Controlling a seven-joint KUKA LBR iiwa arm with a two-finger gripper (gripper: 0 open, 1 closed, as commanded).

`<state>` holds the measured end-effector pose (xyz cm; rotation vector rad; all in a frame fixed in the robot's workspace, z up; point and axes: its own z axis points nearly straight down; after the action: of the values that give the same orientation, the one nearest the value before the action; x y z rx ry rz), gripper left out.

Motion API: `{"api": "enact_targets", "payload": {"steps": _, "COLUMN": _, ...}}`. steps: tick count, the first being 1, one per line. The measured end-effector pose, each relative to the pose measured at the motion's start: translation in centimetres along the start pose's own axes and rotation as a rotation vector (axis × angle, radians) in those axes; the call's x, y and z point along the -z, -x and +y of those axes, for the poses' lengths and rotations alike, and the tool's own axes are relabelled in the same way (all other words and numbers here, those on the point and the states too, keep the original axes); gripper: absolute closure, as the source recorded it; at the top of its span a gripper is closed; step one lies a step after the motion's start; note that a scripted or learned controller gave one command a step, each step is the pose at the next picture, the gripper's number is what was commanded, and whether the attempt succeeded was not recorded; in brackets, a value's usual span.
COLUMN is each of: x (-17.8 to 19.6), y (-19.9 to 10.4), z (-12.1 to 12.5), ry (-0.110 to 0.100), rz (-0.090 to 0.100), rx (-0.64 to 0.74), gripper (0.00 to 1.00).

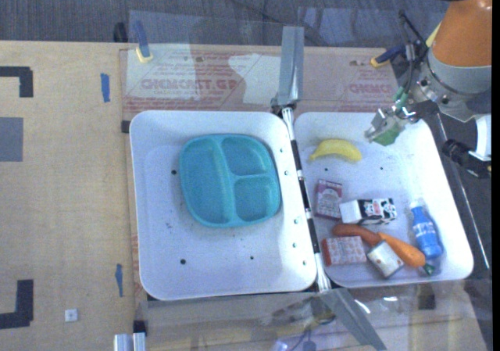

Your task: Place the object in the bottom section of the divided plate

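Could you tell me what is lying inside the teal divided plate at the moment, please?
Nothing lies in the teal divided plate: its three sections show bare teal. The plate covers the left bin floor beneath it, so that patch is hidden. The banana sits in the right bin.

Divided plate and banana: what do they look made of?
Divided plate: likely moulded plastic, teal, matte, with soft rounded ridges between sections. Banana: uniform yellow with a smooth, even surface, probably a plastic toy, though real fruit can't be ruled out.
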<state>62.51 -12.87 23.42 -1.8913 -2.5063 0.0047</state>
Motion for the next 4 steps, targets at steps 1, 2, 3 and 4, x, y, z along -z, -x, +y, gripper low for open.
{"api": "enact_targets", "payload": {"steps": 1, "x": 0.8, "y": 0.0, "z": 0.1, "ry": 0.000, "rz": -0.002, "rx": 0.003, "gripper": 1.00}}
{"api": "enact_targets", "payload": {"steps": 2, "x": -0.6, "y": -1.5, "z": -2.1, "ry": 0.000, "rz": 0.002, "rx": 0.165, "gripper": 1.00}}
{"api": "enact_targets", "payload": {"steps": 3, "x": -1.6, "y": -9.7, "z": -0.3, "ry": -0.001, "rz": 0.002, "rx": 0.219, "gripper": 1.00}}
{"api": "enact_targets", "payload": {"steps": 4, "x": 5.1, "y": -1.6, "z": 2.0, "ry": 0.004, "rz": -0.002, "rx": 0.351, "gripper": 1.00}}
